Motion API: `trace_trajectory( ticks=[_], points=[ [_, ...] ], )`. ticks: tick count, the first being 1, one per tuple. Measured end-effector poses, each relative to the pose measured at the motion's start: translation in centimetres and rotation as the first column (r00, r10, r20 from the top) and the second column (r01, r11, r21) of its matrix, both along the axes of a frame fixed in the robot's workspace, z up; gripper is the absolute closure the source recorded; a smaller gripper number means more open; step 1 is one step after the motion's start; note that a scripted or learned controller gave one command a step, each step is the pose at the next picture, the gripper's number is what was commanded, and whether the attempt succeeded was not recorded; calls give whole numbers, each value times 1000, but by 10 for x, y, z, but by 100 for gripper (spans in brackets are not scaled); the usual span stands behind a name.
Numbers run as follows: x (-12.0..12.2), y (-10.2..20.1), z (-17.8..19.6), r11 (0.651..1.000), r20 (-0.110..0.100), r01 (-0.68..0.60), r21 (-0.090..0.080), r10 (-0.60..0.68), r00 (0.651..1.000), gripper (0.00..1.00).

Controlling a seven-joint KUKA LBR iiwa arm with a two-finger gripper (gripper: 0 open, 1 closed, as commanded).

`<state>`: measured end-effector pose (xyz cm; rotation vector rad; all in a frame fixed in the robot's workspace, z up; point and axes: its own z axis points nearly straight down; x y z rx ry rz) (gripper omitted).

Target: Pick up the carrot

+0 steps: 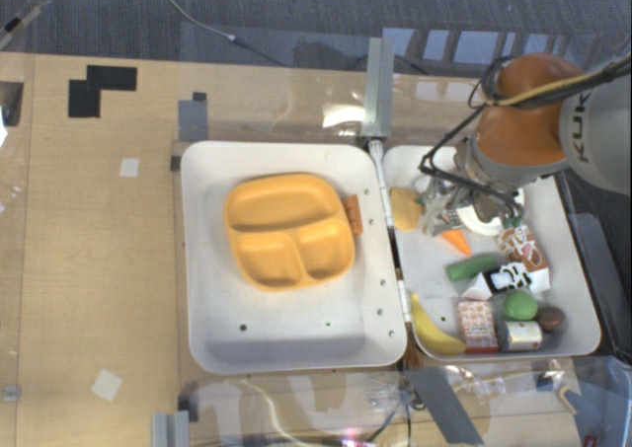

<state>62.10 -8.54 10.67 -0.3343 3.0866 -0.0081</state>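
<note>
Landmark = the yellow divided plate (289,231), sitting mid left bin (212,336). Everything else is located off it.

The carrot (455,240) lies in the right bin (583,322), well to the plate's right, across the divider between bins, approx level w/ the plate's middle. It's orange, small, tapered, lying flat on the bin floor. The gripper (446,210) hangs just above it, at its upper-left end, arm coming in from the far side of the plate w/ the orange band over the top. Fingers: can't tell if apart or together; wrist body and cables mask them, and nothing shows the carrot between them. So no hold claimed.

Why the pose: gripper drops near-vertical bc the carrot is hemmed in. A green pepper-like veg (475,266) lies just below it, a pale round item (403,205) sits on the plate side, and small packets (520,250) are farther from the plate. A top-down approach avoids sweeping neighbours.

Farther down from the carrot: a banana (435,329) along the bin's plate-side wall, a printed carton (476,326), a green ball (520,305), a dark round thing (550,318).

Judgement: approach/descent stage, pick not confirmed. Risk: fingers pinch the green veg too, or the carrot rolls off.
</note>
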Motion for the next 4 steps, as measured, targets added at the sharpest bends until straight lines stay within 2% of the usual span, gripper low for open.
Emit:
trace_trajectory(
  ticks=[1,2,3,4],
  points=[
    [-7,61,83,981,-21,-195,0,195,981,100],
    [-8,60,81,981,-26,-193,1,193,981,0],
    [-51,-2,9,998,-34,-57,1,57,998,0],
    [-16,-8,-16,998,-19,-69,-1,69,997,0]
  ],
)
